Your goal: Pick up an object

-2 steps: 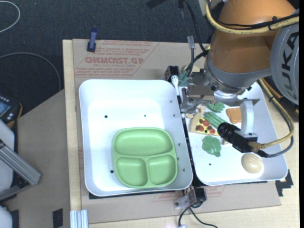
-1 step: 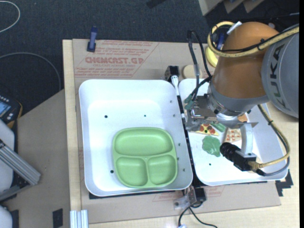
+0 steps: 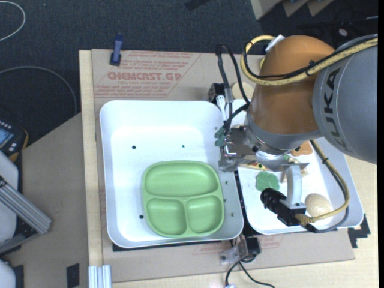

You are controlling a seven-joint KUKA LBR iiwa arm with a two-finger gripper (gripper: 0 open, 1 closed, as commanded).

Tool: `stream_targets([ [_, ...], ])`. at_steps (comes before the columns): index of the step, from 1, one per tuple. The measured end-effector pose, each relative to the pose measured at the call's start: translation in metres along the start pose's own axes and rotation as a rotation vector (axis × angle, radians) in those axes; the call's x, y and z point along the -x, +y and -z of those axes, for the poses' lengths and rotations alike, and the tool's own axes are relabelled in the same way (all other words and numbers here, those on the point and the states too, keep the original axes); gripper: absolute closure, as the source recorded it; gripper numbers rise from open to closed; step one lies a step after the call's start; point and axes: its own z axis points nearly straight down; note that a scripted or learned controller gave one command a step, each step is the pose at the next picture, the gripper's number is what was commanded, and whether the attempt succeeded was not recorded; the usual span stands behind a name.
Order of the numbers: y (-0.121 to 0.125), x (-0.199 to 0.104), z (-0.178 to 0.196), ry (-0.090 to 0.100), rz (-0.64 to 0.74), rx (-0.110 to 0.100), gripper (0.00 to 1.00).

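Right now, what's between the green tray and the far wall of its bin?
Bare white bin floor with two small dark specks, in the camera view.

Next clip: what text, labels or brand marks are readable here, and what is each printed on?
"CHEMCAST G P": large red print on the brown board.
Smaller red lines above and below it: too blurred to read.
"UKA": partial brand lettering on the grey arm.

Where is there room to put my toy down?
The left bin has bare floor between its far wall and the green plate, plus a strip along its left wall. The right bin is crowded under the arm.
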Motion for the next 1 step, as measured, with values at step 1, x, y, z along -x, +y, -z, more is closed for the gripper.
stream_targets([
  [1,0.0011,0.0017,0.0107,0.0,-0.003,0.003,1.0],
])
